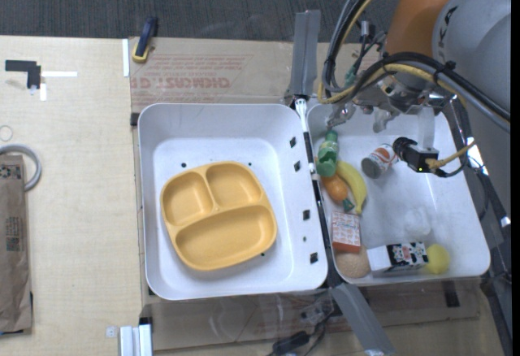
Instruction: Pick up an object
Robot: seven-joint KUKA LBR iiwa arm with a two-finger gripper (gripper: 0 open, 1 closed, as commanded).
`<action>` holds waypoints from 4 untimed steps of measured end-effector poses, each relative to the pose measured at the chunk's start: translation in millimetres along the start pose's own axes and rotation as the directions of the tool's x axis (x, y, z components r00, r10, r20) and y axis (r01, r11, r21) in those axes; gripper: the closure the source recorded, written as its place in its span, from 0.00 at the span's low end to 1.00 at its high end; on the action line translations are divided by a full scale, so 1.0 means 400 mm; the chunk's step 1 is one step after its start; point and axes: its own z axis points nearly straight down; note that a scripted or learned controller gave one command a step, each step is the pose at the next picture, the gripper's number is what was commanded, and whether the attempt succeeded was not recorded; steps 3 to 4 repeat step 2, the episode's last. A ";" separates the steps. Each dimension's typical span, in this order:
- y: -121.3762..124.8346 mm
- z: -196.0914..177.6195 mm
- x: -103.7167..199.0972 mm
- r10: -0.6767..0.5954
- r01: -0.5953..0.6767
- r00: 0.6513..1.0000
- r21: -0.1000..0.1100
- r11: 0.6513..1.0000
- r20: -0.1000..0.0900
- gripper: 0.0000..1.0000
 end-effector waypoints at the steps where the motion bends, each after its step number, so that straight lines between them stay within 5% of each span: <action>1: -0.062 0.209 -0.161 -0.155 0.155 0.988 -0.007 0.988 0.001 0.00; 2: -0.224 0.253 -0.172 -0.243 0.243 0.970 0.001 0.970 -0.001 0.00; 4: -0.224 0.253 -0.172 -0.243 0.243 0.970 0.001 0.970 -0.001 0.00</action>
